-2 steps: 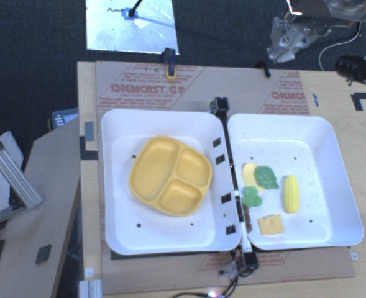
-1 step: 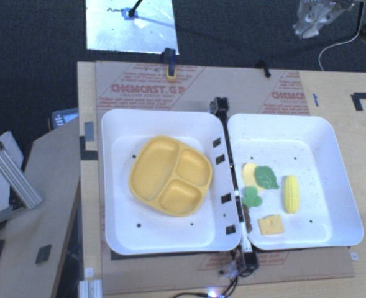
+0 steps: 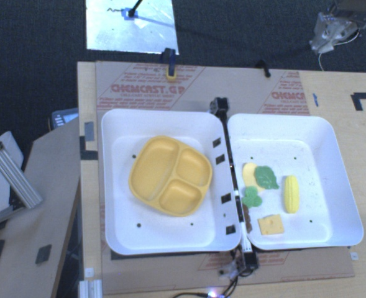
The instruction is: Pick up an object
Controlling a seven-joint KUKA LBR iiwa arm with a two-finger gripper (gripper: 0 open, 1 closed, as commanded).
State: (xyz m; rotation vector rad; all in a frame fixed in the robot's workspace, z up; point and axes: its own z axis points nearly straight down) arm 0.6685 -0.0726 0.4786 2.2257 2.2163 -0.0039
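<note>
Watching the feed, I saw the claw [image 3: 327, 35] hanging over the dark floor beyond the bench; I couldn't tell whether it was open or closed. Well below it in the view, the right bin [image 3: 282, 119] held a yellow corn cob [image 3: 291, 194], two green pieces [image 3: 266, 177] and a tan square [image 3: 270, 225]. Farther left lay a yellow divided plate [image 3: 170, 174].

Light is even and fairly bright over both white bins [image 3: 276, 135], which come close to washing out along their rims. A metal sheet [image 3: 130, 17] at the top throws pale glare. Shadows are soft and short, so the light probably comes from above. The whole picture is slightly soft and grainy, most of all at the dark floor [image 3: 33, 42] and corners.
</note>
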